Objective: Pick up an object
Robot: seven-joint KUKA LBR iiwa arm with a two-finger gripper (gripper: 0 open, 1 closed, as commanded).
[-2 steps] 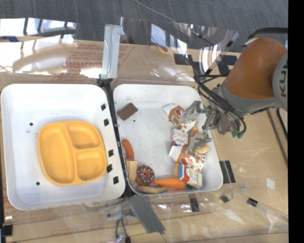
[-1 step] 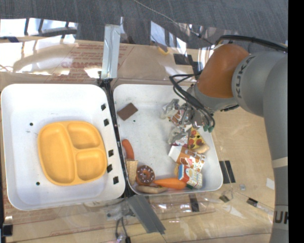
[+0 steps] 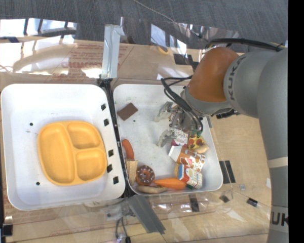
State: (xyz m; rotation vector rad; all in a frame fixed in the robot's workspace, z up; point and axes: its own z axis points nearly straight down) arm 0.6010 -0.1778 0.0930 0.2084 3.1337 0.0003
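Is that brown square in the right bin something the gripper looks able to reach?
Probably yes. The brown square lies alone on bare bin floor in the right bin, nothing on or beside it, and the gripper hangs nearby.

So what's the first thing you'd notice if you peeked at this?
Probably the big yellow divided plate lying in the left bin. Next, the grey robot arm with its orange band reaching in from the right, its gripper hanging over the right bin. A heap of toy food sits in that bin's near corner, with a chocolate doughnut and a carrot.
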